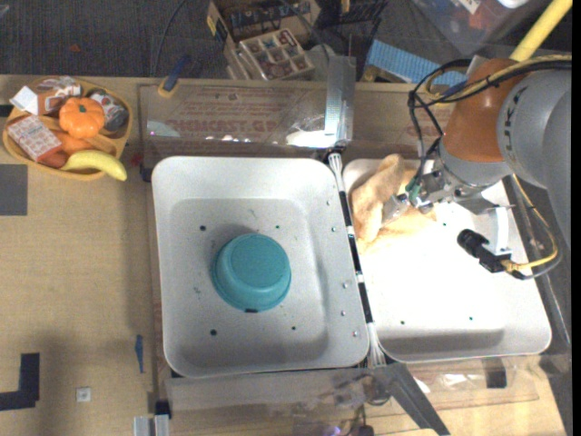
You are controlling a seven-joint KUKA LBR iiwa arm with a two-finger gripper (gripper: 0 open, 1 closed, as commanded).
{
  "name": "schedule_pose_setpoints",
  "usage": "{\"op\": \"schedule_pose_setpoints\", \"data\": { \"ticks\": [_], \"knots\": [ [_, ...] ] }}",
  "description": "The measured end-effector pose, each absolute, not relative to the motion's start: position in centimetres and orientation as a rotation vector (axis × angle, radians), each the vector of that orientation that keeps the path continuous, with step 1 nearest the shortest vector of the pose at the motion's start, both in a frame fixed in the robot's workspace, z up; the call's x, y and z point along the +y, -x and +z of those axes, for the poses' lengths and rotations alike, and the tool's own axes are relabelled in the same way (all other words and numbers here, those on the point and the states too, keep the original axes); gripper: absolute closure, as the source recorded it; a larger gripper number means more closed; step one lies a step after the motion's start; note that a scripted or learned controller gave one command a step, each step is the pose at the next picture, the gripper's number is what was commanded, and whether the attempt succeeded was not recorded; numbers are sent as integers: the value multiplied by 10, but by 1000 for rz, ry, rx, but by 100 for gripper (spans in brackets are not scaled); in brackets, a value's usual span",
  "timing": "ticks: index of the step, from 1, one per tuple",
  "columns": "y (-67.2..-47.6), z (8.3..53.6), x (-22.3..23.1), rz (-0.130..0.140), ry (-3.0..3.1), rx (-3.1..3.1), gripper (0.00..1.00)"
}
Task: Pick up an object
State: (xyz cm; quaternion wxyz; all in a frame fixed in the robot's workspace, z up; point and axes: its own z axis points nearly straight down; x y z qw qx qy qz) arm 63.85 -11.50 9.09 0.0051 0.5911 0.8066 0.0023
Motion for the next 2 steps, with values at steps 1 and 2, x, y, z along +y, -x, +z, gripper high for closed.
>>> {"op": "schedule_pose_setpoints", "data": {
  "ticks": [1, 2],
  "knots": [
    [-668, 186, -81, 1, -1972, 2440, 0],
    [-668, 96, -107, 1, -1834, 2547, 0]
  ]
}}
